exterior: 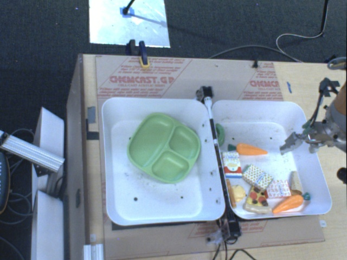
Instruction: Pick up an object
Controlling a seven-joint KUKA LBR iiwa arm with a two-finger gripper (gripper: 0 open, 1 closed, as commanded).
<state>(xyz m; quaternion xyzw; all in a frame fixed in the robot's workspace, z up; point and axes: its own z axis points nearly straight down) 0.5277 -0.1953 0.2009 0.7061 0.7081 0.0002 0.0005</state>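
We note the arm (pixel 336 121) reaching in low over the right bin (pixel 271 118). Its gripper (pixel 290 144) hangs above the bin's right side. Fingers appear spread, pinching nothing.

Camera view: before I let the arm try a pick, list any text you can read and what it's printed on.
"CHEMCAST GP", red, on the brown protective sheet behind the left bin; partly repeated at an angle near the right bin, not fully readable.
Small carton in the right bin: red and blue printing, too small to read.
Patterned boxes: markings too blurred to read.
Green divided plate: no text visible.
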